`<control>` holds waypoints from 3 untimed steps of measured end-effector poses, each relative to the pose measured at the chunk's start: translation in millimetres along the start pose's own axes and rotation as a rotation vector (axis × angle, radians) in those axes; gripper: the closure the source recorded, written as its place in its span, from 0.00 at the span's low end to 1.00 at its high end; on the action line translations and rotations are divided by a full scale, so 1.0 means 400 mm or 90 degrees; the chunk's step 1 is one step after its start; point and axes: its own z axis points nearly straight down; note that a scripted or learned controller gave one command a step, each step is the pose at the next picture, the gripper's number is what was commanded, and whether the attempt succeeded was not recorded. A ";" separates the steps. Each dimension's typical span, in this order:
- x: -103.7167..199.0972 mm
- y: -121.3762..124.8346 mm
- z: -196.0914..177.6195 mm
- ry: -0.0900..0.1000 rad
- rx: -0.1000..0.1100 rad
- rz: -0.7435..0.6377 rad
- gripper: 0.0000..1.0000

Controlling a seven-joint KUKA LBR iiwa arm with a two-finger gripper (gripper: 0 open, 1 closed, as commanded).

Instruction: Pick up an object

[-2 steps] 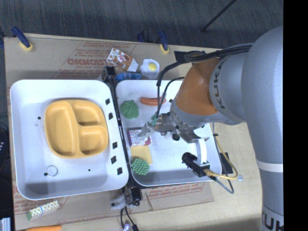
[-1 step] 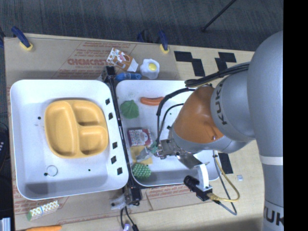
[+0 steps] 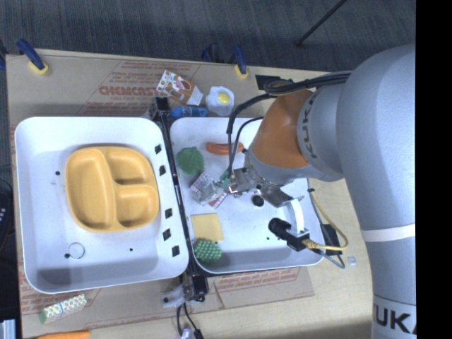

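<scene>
Grey arm [image 3: 367,147] reaching from right, orange band bent leftward, claw [image 3: 227,182] lowered

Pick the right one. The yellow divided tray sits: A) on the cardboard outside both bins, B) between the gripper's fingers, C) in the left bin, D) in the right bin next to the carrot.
C: the yellow divided tray lies flat on the floor of the left bin, apart from the right bin, where the arm is reaching.

Two white bins [image 3: 28,189]; one yellow tray [image 3: 111,187]; two green toys [image 3: 189,159], one orange carrot [image 3: 222,147], one yellow slice [image 3: 207,226].
</scene>
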 end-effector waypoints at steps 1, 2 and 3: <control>0.030 0.051 0.000 -0.001 0.000 0.110 0.00; 0.030 0.051 -0.024 0.000 0.002 0.108 1.00; 0.061 0.270 -0.253 -0.001 -0.001 0.010 1.00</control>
